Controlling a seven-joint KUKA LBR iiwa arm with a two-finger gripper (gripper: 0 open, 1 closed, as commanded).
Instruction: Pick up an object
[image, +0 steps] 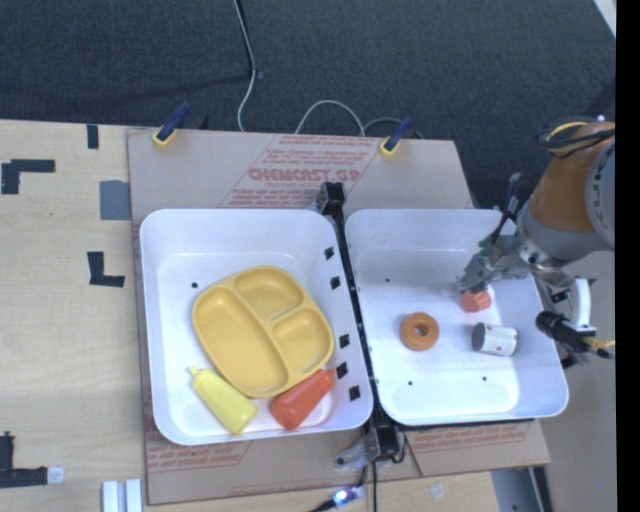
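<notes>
Camera view: gripper (478, 283) sits right over a small red block (477, 299), at two o'clock from the doughnut (420, 331); finger spread, can't tell. Block looks light, rigid; pinch its flat sides.

From my feed, dark blue-grey carpet (420, 60) runs along the far edge of the tabletop (50, 300), a pale wood surface with black tape marks. A cardboard sheet (300, 170) lies on it, clamped at its far corners, with a white cable (245, 70) trailing onto the carpet.
</notes>
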